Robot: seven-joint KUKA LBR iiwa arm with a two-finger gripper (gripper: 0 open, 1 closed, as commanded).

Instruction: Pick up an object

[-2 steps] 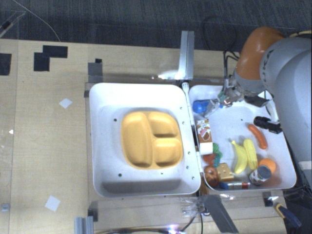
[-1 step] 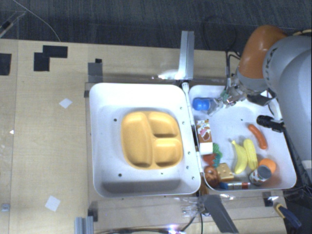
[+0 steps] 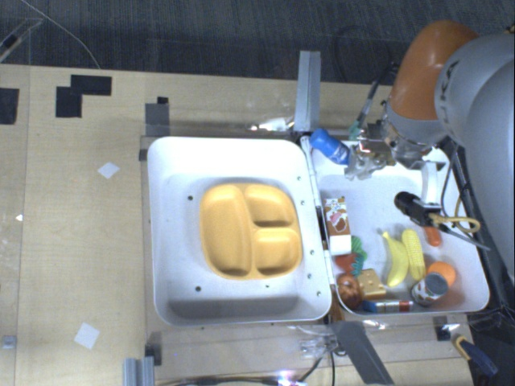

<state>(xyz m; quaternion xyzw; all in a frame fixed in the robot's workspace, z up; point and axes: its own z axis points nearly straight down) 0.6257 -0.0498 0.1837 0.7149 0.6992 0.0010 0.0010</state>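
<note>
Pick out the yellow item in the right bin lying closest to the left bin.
The small tan-yellow block near the bottom; the banana and corn cob lie farther right.

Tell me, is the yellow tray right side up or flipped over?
Right side up. The yellow tray in the left bin shows its three hollow compartments facing upward.

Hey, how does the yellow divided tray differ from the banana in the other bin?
The yellow divided tray is broad and squarish with three compartments; the banana is slim and curved. The tray lies alone in the left bin, while the banana lies among other small items in the right bin, beside a corn cob. The tray looks a duller mustard, the banana brighter. Both are yellow.
</note>
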